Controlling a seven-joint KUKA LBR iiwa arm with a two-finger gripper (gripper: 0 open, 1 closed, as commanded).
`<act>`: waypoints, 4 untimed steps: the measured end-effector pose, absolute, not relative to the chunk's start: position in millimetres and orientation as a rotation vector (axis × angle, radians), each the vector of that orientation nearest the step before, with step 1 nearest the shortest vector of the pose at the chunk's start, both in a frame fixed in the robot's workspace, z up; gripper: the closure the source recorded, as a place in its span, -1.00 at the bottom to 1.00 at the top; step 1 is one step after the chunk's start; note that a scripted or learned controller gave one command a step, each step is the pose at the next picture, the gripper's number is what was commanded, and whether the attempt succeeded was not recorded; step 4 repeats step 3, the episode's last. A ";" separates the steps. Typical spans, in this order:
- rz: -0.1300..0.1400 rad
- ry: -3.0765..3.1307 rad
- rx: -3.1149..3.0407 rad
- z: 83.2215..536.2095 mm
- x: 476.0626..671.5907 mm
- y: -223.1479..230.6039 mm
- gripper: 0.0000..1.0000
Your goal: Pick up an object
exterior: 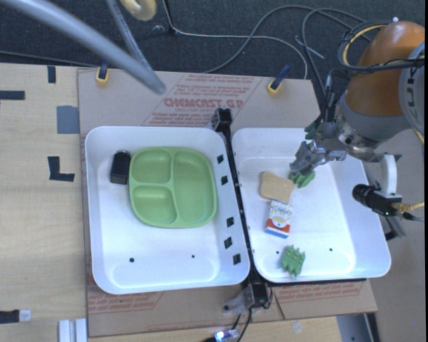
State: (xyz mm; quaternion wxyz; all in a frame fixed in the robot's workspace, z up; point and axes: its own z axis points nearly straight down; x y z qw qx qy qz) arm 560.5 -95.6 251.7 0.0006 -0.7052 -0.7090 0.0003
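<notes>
Our gripper [302, 168] hangs low over the right bin [342, 258], near its far edge, with something green at its tips; it may be pinching that piece, but we cannot tell how the tool is set. Just beside it lies the tan slab [275, 186], then the carton [279, 218], and the green toy [293, 260] near the front edge. We should lift straight up, slowly, keeping clear of the slab, and check that the piece rises with us.
</notes>
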 end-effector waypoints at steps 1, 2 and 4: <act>0.001 -2.227 -2.213 239.0 563.5 -41.8 1.00; 0.000 -2.228 -2.212 244.2 578.8 8.1 1.00; 0.003 -2.227 -2.213 226.1 587.9 60.3 1.00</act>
